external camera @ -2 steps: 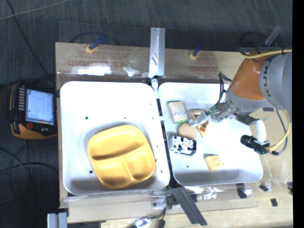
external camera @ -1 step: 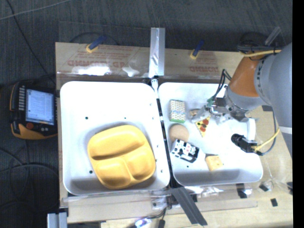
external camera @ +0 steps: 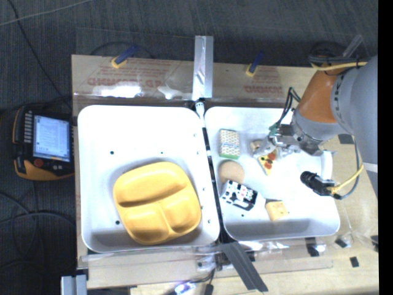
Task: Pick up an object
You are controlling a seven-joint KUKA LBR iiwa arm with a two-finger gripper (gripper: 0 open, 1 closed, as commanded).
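camera view: could easily close on nothing, or nudge the small pizza-slice toy (external camera: 266, 161) aside, since flat, small and crowded by a pale piece (external camera: 258, 145) just beside. lies in the right bin (external camera: 307, 226), upper middle, directly under and touching the gripper (external camera: 274, 144). cannot tell whether open or closed; nothing visibly held.

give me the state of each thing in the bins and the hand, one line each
yellow tray: lying flat in the left bin, hollows up
green patterned block: in the right bin, near its divider
tan round piece: resting below the block
black and white box: lying tilted
small orange block: near the front wall
small slice-shaped piece: lying free beside the hand
hand: low in the right bin
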